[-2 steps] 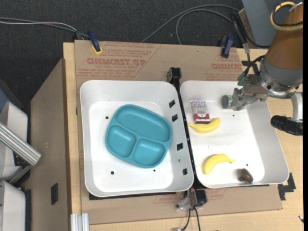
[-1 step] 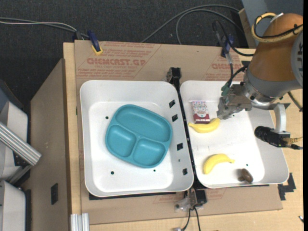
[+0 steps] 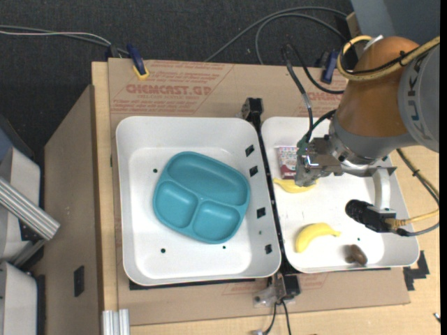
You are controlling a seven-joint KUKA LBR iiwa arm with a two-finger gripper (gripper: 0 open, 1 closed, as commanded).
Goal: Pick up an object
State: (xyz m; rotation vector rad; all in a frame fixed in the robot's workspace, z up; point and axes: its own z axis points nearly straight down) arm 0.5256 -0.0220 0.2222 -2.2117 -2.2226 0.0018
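Two bananas lie in the right bin (image 3: 328, 204): the upper banana (image 3: 288, 185) runs left to right beside the left wall, its right end under the tool (image 3: 305, 179); the lower banana (image 3: 314, 236) runs likewise near the front rim. Bare floor separates them, and whether the tool is open or closed cannot be told.

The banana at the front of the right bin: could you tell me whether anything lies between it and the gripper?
Nothing visible does. The gripper hangs over a smaller yellow piece further back, and bare bin floor separates it from the banana. The brown lump lies beyond the banana, off that path.
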